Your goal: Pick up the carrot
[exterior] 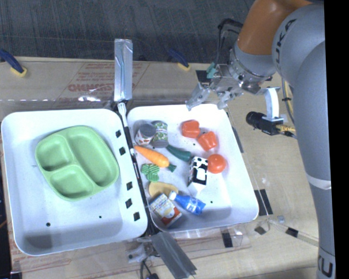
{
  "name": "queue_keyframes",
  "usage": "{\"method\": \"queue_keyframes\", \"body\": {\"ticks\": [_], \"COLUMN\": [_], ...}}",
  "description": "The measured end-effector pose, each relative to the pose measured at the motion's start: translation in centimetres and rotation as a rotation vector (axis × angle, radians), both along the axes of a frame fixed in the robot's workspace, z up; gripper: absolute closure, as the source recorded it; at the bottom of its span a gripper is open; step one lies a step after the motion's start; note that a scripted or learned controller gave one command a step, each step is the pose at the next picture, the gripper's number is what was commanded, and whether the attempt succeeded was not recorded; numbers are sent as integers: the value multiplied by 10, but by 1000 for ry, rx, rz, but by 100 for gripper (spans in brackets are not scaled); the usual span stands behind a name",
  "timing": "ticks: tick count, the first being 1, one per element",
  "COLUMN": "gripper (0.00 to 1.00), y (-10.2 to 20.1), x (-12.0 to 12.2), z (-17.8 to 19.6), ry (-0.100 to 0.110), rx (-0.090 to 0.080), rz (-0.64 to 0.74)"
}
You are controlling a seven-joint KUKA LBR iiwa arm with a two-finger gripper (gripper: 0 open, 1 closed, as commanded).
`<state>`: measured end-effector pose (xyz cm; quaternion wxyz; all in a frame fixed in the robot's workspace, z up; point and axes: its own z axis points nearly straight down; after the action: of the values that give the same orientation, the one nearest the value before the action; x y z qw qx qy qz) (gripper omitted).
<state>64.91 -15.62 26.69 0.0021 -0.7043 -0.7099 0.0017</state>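
Carrot [151, 156] in right bin [236, 156]

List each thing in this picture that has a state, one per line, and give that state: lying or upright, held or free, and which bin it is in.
carrot: lying free in the right bin, by its left wall.
gripper: open, above the right bin's far rim, holding nothing.
green tray: flat in the left bin.
blue bottle: lying on its side, right bin.
tin can: tipped over, right bin.
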Motion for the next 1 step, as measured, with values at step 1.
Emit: {"method": "queue_keyframes", "body": {"ticks": [1], "gripper": [0], "y": [-53], "x": [8], "z": [12], "ry": [-4], "rx": [-2], "rz": [-211]}}
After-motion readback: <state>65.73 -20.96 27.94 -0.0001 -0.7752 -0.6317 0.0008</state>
